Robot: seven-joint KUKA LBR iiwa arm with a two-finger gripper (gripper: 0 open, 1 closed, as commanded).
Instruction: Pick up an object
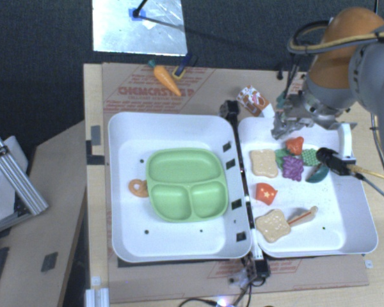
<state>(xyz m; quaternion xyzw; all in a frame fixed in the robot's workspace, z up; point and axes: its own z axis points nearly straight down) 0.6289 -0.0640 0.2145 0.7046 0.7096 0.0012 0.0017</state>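
- The gripper [283, 132] is seen low over the far edge of the right bin [355, 235], just beside a red-orange toy [295, 145]; whether it is open or closed cannot be told.
- In the same bin, a purple grape bunch [292, 167], a bread slice [264, 162], a red piece [265, 192] and a toast piece [272, 225] are laid.
- A green divided tray [185, 183] is set in the left bin [128, 235], with an orange ring [138, 188] beside it.
- A toy carrot [166, 80] is lying near the table's [115, 85] far edge.
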